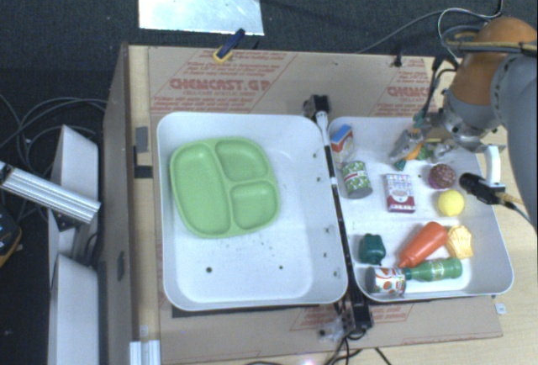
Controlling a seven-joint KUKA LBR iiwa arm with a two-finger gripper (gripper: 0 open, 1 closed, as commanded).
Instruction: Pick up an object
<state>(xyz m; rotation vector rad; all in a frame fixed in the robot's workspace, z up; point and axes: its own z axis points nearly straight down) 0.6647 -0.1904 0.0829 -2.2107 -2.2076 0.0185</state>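
Hovering low in the right bin [504, 271], the gripper [409, 146], finger spread untellable, should centre squarely over one toy before closing.

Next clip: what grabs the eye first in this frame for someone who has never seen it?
The pale green divided plate lies alone in the left bin. The right bin is crowded with small toy foods, the orange carrot and yellow lemon the brightest. The claw hangs over that bin's far end.
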